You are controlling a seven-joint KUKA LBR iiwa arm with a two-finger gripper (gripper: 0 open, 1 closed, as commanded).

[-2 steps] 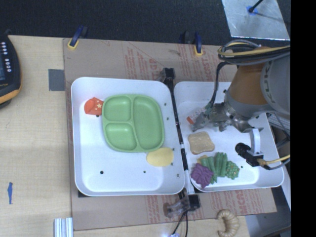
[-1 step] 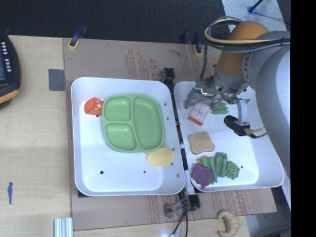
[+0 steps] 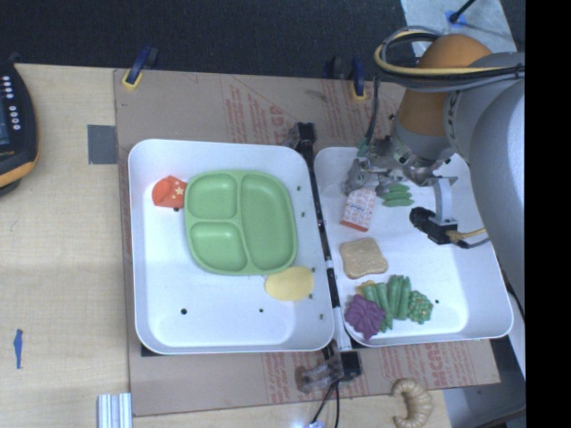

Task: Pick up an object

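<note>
Camera view: 2 bins sit side by side on the bench. The left bin (image 3: 147, 239) holds a green tray (image 3: 241, 221), a red toy (image 3: 168, 192) by its left edge and a yellow piece (image 3: 290, 283) near its front right corner. The right bin (image 3: 473, 310) holds a carton (image 3: 359, 210), toast (image 3: 363, 257), a purple toy (image 3: 364, 314) and green beans (image 3: 401, 297) near the front edge. The gripper (image 3: 375, 175) hangs low at the back left corner, just above the carton; whether it is open or closed cannot be told. Nothing looks lifted, so the grasp and lift remain
</note>
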